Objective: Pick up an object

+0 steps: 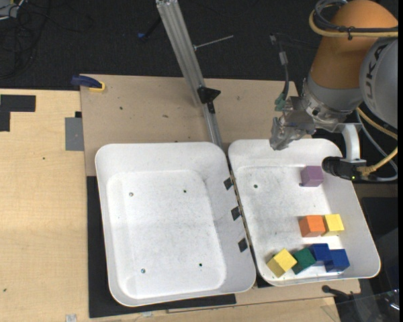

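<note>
The right white bin (272, 200) holds several small blocks. A purple block (312, 176) lies near its far right side. An orange block (313, 225) and a yellow block (334, 223) sit side by side lower down. Along the near edge are another yellow block (281, 262), a green block (304, 258) and a blue block (331, 257). My gripper (282, 138) hangs over the bin's far rim, up and left of the purple block, with nothing seen between its fingers.
The left white bin (164, 220) sits beside the right one, joined by black clips. A slanted aluminium rail (188, 59) rises behind the bins. Wooden bench surface surrounds both bins.
</note>
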{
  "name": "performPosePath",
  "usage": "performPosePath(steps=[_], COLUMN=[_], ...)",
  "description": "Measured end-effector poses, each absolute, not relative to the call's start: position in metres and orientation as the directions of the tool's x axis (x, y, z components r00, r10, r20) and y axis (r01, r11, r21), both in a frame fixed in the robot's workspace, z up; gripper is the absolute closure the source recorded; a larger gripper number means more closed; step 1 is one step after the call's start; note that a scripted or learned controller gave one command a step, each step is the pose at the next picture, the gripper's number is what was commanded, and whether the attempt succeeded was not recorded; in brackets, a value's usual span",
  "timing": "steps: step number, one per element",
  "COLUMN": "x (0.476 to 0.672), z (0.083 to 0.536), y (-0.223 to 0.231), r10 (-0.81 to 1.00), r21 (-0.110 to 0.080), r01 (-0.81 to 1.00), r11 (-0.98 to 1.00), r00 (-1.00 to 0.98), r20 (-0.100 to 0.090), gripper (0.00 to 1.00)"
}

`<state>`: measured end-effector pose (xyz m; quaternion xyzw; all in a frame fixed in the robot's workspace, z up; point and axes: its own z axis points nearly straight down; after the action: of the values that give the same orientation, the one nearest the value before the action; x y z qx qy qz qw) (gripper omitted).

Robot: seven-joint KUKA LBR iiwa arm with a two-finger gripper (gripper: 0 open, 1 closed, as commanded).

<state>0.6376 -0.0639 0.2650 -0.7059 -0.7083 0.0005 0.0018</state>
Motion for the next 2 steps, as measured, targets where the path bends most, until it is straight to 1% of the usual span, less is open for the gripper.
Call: performPosePath(steps=[1,2], x=[0.649,0.648], z=[0.249,0.250], y=[-0.008,0.039], r10=[1.000,1.000], r21=[-0.006,-0.003], r01=[1.000,1.000], r11=[0.004,0.003], r00=[-0.004,-0.003], r20=[0.002,0.001], gripper=[1.00,1.00])
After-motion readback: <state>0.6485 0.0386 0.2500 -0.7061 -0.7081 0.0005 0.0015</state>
